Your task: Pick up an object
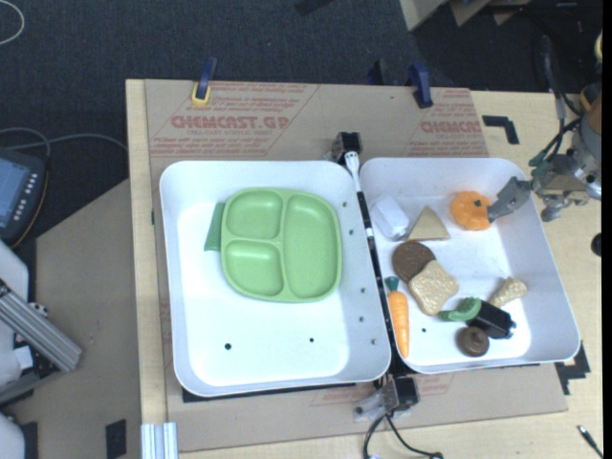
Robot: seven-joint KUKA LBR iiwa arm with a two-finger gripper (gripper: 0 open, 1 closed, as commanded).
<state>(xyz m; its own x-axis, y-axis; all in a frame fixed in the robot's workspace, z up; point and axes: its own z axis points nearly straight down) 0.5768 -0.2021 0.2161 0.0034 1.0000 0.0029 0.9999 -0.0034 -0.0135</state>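
An orange fruit (468, 209) lies in the right bin (550, 256), toward its 1 o'clock corner. The gripper (510, 199) sits just beside it at 3 o'clock; one grey finger (505, 202) reaches the fruit's right edge, and whether the jaws are open or closed cannot be told from this view. Nothing is seen between the fingers.

Remaining contents of the right bin, outward from the fruit:
- a tan wedge (428, 225) at 9 o'clock, near;
- a white block (389, 218) beyond the wedge, by the bin's left wall;
- a brown round piece (412, 258) at 7 o'clock, touching a slice of bread (433, 286) below it;
- a carrot (399, 320) along the left wall, lower down;
- a small tan piece (509, 292), a green and black item (480, 316) and a dark brown ring (472, 340) toward 6 o'clock.

The left bin (191, 333) holds a green divided plate (282, 244), well apart from the gripper.
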